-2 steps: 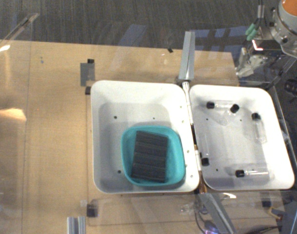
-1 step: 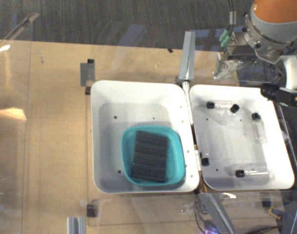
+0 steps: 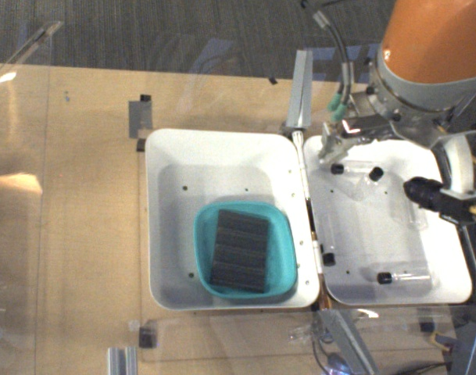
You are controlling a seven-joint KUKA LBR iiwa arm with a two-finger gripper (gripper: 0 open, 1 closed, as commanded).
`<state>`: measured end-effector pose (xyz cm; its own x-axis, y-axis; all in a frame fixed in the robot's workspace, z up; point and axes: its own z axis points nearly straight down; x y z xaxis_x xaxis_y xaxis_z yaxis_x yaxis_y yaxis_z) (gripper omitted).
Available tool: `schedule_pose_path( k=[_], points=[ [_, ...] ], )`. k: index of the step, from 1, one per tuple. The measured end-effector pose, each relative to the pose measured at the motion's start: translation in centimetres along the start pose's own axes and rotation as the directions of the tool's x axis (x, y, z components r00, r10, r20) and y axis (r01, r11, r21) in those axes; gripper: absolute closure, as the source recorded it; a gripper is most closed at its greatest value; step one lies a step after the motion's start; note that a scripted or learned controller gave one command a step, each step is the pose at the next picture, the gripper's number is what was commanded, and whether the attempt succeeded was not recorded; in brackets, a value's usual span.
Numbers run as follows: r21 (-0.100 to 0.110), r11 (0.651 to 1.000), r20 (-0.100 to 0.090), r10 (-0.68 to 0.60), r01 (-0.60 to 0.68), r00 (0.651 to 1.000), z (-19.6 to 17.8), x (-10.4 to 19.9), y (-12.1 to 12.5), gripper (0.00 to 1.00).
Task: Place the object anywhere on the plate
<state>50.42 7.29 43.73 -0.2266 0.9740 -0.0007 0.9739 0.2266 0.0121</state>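
Since the dark ribbed block [image 3: 239,250] lies flat on the teal plate [image 3: 284,248] in the left bin [image 3: 166,233], the placing looks done. The gripper [image 3: 348,131] hangs apart over the right bin's [image 3: 456,287] far rim, and I cannot tell how open it is.

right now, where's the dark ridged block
In the camera view, the dark ridged block lies on the teal plate inside the left bin, toward that bin's near edge.
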Motion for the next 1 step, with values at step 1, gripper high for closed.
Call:
schedule_pose_path(
  k=[1],
  points=[
    [0.007,0.999,-0.001,-0.047,0.047,0.999,11.48,2.22,-1.29,1.0]
  ],
)
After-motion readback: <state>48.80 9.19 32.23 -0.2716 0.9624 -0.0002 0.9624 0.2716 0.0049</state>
